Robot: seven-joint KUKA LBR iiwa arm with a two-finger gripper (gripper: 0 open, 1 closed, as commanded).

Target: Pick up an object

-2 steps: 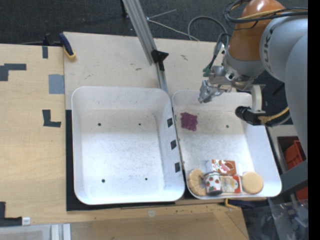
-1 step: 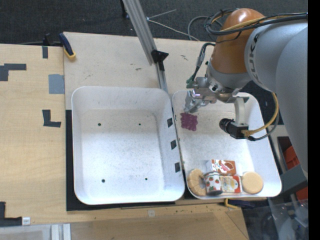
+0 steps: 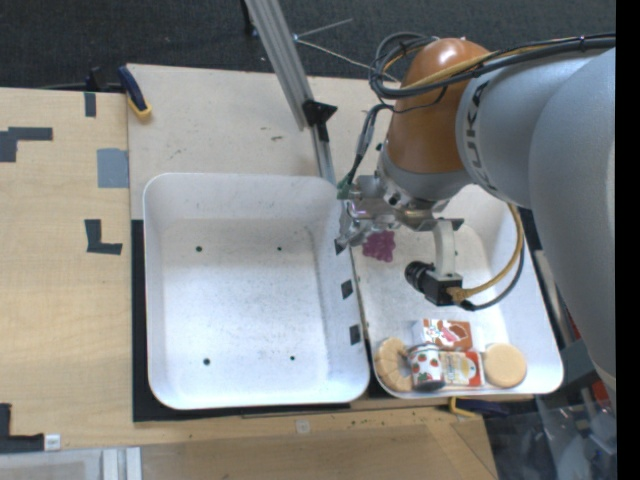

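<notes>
The small purple object [image 3: 380,245] hangs just under my pincer [image 3: 362,223] at the right bin's [image 3: 500,213] far left; it seems pinched and lifted, though that's unclear. Other items lie at the near wall.

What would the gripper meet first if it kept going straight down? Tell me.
Most likely the small purple object right under the gripper, near the right bin's inner wall. Depth is unclear from above, so it may already touch it or miss and reach the bin floor.

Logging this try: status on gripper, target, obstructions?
Gripper low over right bin, near its left wall. Purple object just beside it, grasp unconfirmed. Remaining items clustered at bin's near edge, clear of gripper.
</notes>
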